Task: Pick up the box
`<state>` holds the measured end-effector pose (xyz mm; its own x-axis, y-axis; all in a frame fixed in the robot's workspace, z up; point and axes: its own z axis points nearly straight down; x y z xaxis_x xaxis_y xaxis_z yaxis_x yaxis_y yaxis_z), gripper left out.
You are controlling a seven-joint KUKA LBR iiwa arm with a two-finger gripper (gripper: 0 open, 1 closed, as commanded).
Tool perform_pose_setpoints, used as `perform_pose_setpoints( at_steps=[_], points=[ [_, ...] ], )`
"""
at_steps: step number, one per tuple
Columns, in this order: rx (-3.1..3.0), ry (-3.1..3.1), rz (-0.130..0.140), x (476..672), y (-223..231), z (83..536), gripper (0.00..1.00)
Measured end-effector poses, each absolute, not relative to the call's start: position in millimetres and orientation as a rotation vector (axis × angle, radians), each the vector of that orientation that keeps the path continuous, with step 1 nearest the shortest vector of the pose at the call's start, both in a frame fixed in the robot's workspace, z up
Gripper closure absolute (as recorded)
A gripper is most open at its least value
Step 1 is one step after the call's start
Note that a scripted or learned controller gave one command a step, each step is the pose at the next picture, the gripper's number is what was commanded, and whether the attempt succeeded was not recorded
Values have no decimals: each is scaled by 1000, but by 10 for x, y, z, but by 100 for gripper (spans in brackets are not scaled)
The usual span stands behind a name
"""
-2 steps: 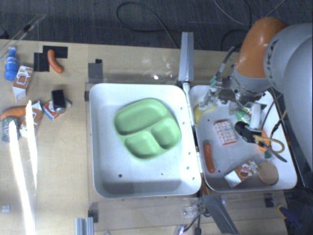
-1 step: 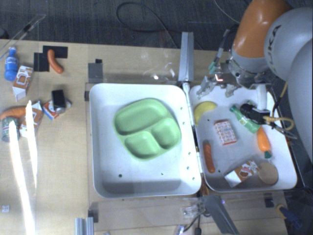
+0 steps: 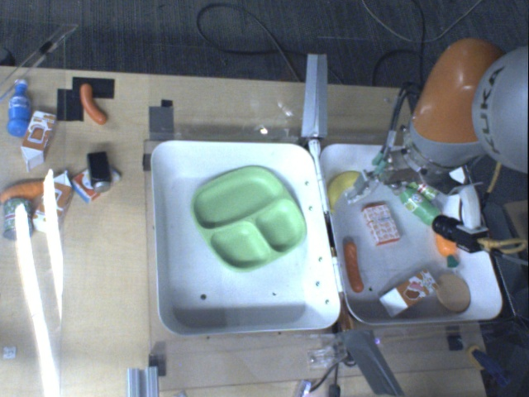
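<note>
My grey arm with its orange band (image 3: pixel 463 81) enters from the upper right of the frame and hangs over the upper part of the right-hand shallow white bin (image 3: pixel 488 304). My jaws (image 3: pixel 382 170) sit low in that bin's upper left area, close to a yellow rounded fruit-like item (image 3: pixel 341 187); whether they are spread or pressed together I cannot tell, as the wrist hardware and cables obscure them. Nothing is visibly pinched between them.

The small flat box with a red-and-white checked face (image 3: pixel 381 223) lies on the floor of the right bin, near its centre, just below and apart from my jaws. To its lower left lies an orange-red sausage-shaped item (image 3: pixel 353 265), lengthwise along the bin's left wall. A green bottle-like object (image 3: pixel 420 203) lies to the box's right. Near the bin's lower edge rest a brown-and-white carton (image 3: pixel 411 292) and a tan round disc (image 3: pixel 452 292).

The left-hand shallow white bin (image 3: pixel 173 296) carries a pale green three-compartment plastic tray (image 3: pixel 250 216). Assorted small items lie on the wooden table (image 3: pixel 99 288) at the upper left.
</note>
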<state>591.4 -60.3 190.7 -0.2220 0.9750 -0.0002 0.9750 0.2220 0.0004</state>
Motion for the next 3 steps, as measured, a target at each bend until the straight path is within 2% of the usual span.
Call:
perform_pose_setpoints(
  at_steps=[1,2,3],
  points=[
    [1875,2499,17,5616,-853,1002,0],
    [1878,2495,20,5765,-1150,924,0],
    [1990,2428,4,6198,-535,1837,0]
  ],
)
